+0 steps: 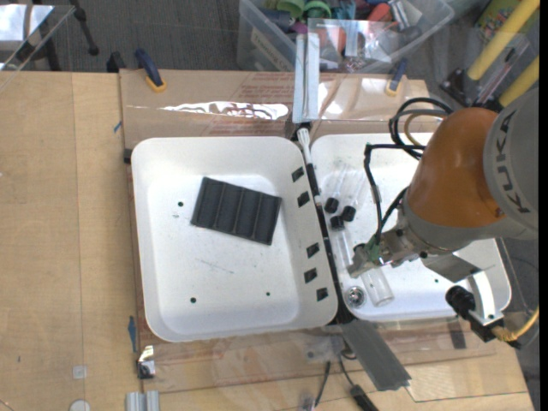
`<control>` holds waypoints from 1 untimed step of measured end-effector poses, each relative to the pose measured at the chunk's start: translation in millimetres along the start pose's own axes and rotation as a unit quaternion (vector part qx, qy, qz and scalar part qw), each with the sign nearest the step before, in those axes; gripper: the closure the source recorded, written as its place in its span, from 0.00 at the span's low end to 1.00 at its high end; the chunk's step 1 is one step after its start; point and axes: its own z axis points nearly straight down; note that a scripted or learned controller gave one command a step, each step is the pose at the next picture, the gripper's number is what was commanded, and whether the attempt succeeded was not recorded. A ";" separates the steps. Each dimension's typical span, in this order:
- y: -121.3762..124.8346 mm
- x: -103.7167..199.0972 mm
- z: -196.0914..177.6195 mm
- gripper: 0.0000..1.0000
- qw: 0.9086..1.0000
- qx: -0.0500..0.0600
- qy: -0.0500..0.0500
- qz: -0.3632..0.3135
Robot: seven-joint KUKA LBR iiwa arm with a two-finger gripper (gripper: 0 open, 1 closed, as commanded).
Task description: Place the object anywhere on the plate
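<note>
light wood bench (60, 229) all around, clear plastic tub (342, 15) of colourful junk up back, dark grey carpet (154, 15) behind

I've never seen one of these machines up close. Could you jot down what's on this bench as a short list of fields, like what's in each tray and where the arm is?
left tray: holds a dark ribbed plate, lying flat and turned at a slight angle
right tray: holds a few small clear and black parts near its left wall
arm: grey with an orange band, reaching over the right tray
gripper: low over the right tray, near the divider
gripper's hold: cannot tell
behind the trays: clear box of colourful items
</note>
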 end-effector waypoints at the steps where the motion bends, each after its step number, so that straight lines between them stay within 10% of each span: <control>1: -9.0 -31.9 -56.3 1.00 1.000 -0.001 -0.001 0.031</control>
